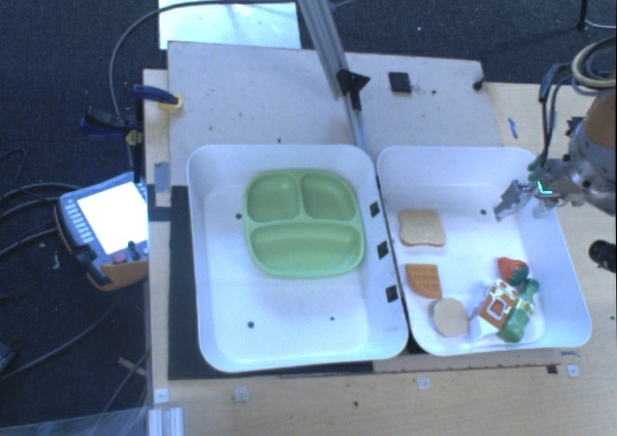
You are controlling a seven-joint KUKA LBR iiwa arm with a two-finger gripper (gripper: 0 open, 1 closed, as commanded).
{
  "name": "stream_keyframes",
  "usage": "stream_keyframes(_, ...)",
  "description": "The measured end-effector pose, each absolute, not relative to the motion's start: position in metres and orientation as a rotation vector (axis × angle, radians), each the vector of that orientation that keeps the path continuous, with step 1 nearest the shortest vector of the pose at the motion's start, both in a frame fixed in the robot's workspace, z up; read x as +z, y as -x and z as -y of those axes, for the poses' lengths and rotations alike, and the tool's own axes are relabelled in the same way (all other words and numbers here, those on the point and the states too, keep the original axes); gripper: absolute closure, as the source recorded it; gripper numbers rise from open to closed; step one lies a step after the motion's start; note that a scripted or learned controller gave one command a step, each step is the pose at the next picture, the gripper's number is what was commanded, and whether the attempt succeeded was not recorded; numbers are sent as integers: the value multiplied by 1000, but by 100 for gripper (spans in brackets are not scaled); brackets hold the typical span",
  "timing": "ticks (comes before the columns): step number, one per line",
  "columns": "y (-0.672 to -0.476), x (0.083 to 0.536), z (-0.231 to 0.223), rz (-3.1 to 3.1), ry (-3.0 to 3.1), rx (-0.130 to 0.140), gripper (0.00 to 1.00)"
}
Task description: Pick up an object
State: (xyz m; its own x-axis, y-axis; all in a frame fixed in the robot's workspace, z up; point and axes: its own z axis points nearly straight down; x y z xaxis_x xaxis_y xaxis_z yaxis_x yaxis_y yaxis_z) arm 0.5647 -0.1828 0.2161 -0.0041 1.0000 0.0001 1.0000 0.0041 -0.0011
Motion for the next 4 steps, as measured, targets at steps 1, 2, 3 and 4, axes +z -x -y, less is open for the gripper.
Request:
stream_keyframes(1,-565,217,183,2228,2217,-1,0)
stream_keyframes(2,-566,176,184,2223,2219,2,0)
stream_keyframes(3,-570,114,181,2222,2219,2,0)
stream_keyframes(4,-572,86,181,2224,2224,-4,0)
